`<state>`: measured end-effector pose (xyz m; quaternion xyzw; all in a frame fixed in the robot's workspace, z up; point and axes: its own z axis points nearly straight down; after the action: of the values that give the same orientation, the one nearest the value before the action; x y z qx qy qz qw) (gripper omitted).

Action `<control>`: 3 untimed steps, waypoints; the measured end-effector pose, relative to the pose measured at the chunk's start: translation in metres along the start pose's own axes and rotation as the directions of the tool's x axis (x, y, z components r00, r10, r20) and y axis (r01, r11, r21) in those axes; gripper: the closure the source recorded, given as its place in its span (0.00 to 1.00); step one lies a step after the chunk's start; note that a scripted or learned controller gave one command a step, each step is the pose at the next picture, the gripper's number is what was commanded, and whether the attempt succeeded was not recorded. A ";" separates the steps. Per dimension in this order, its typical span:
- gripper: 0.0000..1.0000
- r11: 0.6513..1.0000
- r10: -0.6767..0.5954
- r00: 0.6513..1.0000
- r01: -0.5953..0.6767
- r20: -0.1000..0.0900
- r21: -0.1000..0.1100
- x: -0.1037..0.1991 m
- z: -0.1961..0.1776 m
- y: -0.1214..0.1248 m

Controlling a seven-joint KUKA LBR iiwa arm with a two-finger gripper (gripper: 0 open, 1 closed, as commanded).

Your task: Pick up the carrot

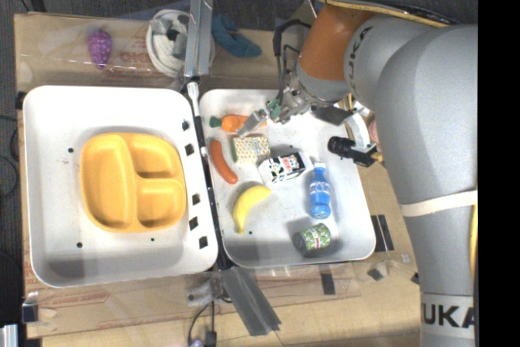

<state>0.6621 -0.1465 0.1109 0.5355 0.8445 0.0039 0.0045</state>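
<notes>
Claw (262,118) hangs at the right bin's (357,199) top-left part; can't tell how its jaws stand. Carrot (233,123) lies just left of the tips, near the far-left corner, long axis roughly left-right, green top toward the divider. Cracker packet (249,147) sits just below, red sausage (223,162) beside that. Judged: short leftward reach; packet and bin wall crowd the grasp.

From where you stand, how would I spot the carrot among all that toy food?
Look at the right-hand white bin, the one crowded with items, and go to its far left corner near the divider. The carrot lies there, just left of the gripper. It is a short orange stub with a green top, unlike the longer red sausage just below it or the yellow banana.
</notes>
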 end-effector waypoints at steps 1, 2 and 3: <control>0.00 0.989 0.146 0.989 -0.146 -0.004 0.015 0.036 0.018 0.011; 1.00 0.990 0.142 0.990 -0.142 -0.004 0.017 0.036 0.008 0.011; 1.00 0.983 0.184 0.983 -0.184 -0.001 0.013 0.073 -0.102 0.030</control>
<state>0.6570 -0.0673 0.2134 0.6114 0.7914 -0.0003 -0.0003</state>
